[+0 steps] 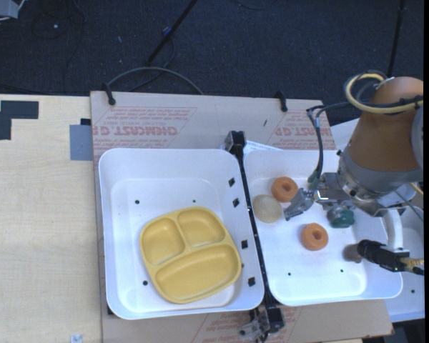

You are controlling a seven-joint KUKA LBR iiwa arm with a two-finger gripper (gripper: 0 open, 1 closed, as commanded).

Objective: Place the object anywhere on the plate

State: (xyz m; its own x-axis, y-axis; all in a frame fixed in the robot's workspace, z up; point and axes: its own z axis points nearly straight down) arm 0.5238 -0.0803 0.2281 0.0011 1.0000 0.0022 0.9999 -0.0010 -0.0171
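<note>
Item 1: my gripper [300, 207], over the right bin [329, 291]; whether it stands apart or together, I cannot tell. Item 2: 3 objects. The ball [267, 209] lies just left of my tip, 1 donut [284, 189] just beyond it, 1 donut [314, 236] just nearer. Item 3: the plate [191, 254], well left, across the divider, bare.

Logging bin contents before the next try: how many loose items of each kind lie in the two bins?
Orange ring-shaped doughnuts: 2
Pale beige round bun: 1
Small teal object: 1
Yellow three-compartment plastic plate: 1
Total: 5
</note>
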